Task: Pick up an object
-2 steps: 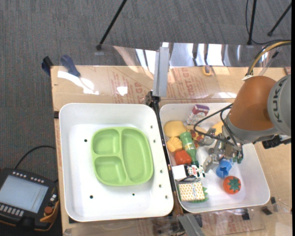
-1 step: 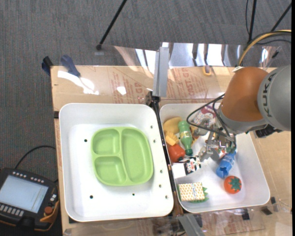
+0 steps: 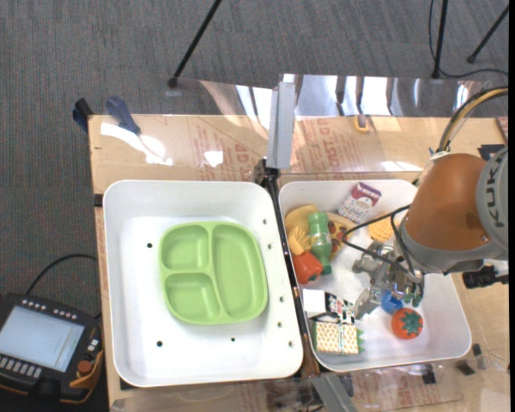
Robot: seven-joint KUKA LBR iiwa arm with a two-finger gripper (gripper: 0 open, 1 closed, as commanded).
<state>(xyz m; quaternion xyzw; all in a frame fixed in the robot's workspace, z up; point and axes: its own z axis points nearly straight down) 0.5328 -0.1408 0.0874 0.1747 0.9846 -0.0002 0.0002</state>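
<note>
My gripper [image 3: 383, 288] hangs low over the right bin [image 3: 451, 337], just under the orange wrist band [image 3: 446, 204]. A small blue object [image 3: 394, 302] lies right at its tip; contact cannot be judged. A red tomato-like toy [image 3: 406, 323] sits just in front of it. Further left lie a green bottle [image 3: 320, 239], a yellow banana [image 3: 298, 221], a red pepper [image 3: 307, 268], a white block [image 3: 313, 299], a small patterned card [image 3: 342, 308] and a green-patterned box [image 3: 336, 338]. A maroon-and-white packet [image 3: 360, 202] and a round cracker [image 3: 379, 228] lie at the back.
The left bin [image 3: 120, 230] holds a green divided plate [image 3: 213, 272]. A metal post [image 3: 280, 131] rises between the bins at the back. A teach pendant [image 3: 39, 342] lies on the floor at the lower left. Cables loop around the wrist.
</note>
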